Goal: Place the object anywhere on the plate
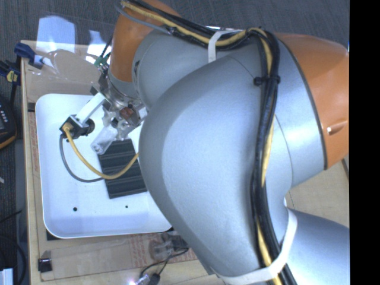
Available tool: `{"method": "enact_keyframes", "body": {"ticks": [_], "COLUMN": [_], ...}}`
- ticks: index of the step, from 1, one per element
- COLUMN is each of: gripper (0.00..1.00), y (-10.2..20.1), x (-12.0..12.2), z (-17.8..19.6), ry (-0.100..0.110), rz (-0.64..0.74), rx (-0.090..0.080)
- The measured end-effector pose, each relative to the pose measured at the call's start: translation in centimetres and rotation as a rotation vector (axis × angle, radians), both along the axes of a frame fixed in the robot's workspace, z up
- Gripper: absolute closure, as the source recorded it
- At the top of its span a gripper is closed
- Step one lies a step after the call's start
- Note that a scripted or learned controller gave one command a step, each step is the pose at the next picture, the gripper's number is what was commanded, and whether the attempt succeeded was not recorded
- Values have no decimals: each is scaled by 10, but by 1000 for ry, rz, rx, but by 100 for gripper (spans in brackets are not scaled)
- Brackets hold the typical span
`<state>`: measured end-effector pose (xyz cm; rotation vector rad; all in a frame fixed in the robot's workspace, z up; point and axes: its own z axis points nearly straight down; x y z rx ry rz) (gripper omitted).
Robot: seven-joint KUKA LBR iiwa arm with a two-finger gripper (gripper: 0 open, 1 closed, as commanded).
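The grey arm with its orange band (136,40) fills much of the camera view and hides the right bin. My gripper (116,132) hangs over the left white bin (65,218), near that bin's middle. Just below the wrist lies a dark ribbed rectangular piece (123,170), over the bin floor. Whether it belongs to the gripper or is a loose thing, I cannot tell. A yellow cable (74,165) loops from the wrist down over the bin floor.
The left bin's white floor shows bare at its near-left part, with two small dark dots (75,208). Clear plastic sheeting (59,61) and a blue clamp (22,51) lie beyond the bin's far edge. Small wires (160,248) rest on the wooden bench front.
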<state>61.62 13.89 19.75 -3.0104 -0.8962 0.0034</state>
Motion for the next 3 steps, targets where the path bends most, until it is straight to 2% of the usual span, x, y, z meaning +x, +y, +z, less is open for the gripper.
{"method": "enact_keyframes", "body": {"ticks": [1, 2, 3], "gripper": [100, 100, 100], "y": [12, -29, -70], "x": [12, 33, 14], "z": [23, 52, 129], "ry": [-3, -2, 3], "rz": [-373, -279, 125], "rx": [0, -1, 2]}}
